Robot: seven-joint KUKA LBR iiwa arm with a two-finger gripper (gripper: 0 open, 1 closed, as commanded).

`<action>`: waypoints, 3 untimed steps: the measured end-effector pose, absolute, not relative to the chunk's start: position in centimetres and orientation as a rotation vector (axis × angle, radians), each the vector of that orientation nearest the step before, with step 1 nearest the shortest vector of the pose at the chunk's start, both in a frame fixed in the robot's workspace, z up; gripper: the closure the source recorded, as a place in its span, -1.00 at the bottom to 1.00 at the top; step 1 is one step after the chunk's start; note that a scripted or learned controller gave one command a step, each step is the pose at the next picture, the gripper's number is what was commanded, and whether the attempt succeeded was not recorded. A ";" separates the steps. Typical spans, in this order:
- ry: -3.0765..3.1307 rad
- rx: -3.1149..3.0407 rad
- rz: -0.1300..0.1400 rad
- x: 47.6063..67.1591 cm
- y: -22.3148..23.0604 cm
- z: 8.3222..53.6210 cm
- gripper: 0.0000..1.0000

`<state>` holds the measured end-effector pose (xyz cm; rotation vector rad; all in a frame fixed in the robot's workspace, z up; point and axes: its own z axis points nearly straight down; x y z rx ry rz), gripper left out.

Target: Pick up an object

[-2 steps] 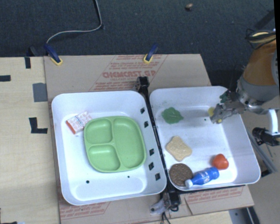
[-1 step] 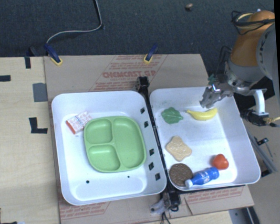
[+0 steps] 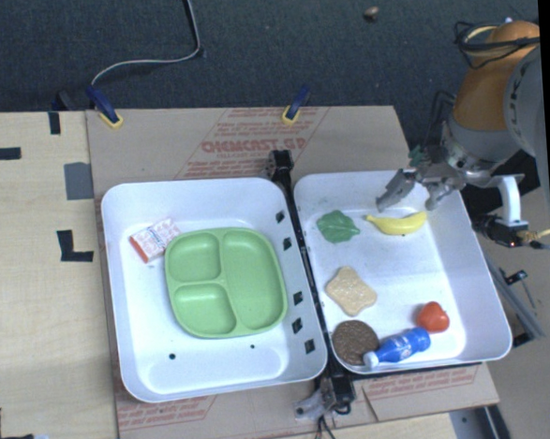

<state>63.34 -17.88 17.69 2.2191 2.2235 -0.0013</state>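
Observation:
My gripper hangs over the far right part of the right bin, its two fingers spread apart with nothing between them. Just below it lies a yellow banana. A green leaf-shaped piece rests to the left of the banana. Further toward the front lie a tan slice of toast, a brown round cookie, a blue bottle and a red pepper-like piece.
The left bin holds a green divided plate and a small red and white packet. A black hinge strip runs between the bins. The arm's orange band stands at the right.

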 end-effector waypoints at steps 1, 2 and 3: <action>2.225 2.221 -0.002 64.8 -11.9 14.9 -1.00; 2.222 2.218 0.000 64.1 -9.7 8.6 -1.00; 2.222 2.218 0.002 66.8 -9.6 8.5 -1.00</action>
